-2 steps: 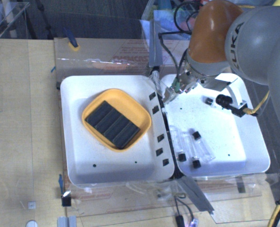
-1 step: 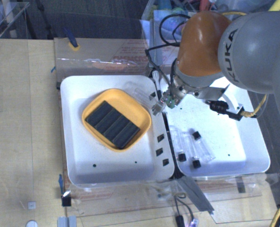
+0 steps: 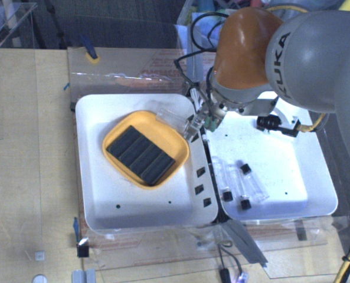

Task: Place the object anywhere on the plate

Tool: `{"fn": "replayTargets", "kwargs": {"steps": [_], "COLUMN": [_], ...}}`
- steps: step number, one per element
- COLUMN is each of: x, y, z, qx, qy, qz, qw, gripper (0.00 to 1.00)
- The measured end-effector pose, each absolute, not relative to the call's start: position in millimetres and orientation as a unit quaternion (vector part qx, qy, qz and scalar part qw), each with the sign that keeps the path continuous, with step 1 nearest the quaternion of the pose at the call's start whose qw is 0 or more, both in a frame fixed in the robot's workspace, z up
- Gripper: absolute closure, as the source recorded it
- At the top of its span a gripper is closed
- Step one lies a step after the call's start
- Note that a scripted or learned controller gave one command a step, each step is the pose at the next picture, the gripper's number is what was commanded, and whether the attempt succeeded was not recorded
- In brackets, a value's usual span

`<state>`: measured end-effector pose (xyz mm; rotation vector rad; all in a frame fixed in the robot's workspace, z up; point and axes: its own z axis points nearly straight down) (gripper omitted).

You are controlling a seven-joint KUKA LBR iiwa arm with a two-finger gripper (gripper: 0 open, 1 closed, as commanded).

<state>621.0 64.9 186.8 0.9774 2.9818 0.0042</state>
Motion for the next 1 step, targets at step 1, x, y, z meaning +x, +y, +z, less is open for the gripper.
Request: {"fn": "replayTargets", "kwargs": {"steps": [1], "x": [621.1], "y": [64.7], "z": [187.0], "qx": [0.312], "qy": [0.950], "qz": [0.0015], "qw": [0.002], "gripper": [0.00]}}
